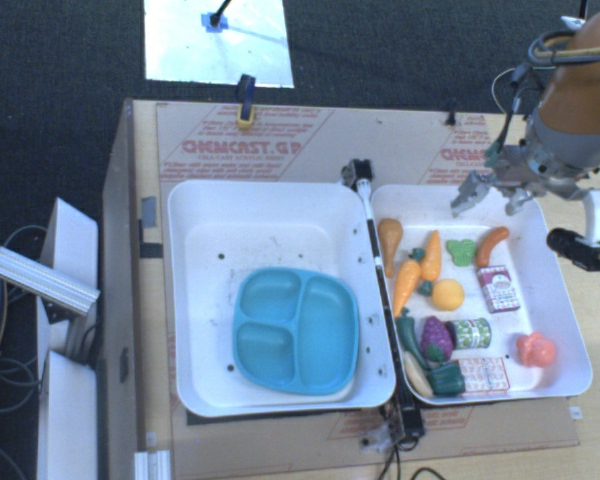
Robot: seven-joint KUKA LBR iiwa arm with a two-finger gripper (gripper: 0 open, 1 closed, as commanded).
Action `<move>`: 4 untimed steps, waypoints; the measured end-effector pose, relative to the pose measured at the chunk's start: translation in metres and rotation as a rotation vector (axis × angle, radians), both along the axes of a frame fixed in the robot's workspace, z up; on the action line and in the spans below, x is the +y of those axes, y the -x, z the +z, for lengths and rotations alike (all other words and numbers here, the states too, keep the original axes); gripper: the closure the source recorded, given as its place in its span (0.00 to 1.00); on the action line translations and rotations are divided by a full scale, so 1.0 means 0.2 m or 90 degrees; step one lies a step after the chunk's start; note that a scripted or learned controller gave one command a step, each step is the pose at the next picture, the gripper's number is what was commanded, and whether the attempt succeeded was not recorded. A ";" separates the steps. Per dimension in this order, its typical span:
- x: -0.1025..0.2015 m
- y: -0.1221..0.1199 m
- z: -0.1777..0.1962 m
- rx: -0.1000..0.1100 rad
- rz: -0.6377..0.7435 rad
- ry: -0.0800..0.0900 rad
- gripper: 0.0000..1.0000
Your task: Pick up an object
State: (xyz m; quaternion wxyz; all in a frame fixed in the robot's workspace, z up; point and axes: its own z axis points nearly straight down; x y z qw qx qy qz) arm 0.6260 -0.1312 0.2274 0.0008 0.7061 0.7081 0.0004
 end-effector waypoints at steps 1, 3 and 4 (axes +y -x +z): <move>0.22 0.11 -0.67 0.003 0.001 -0.001 0.00; 0.13 0.29 -0.66 -0.001 0.000 0.000 1.00; 0.29 0.35 0.22 -0.003 0.001 0.000 1.00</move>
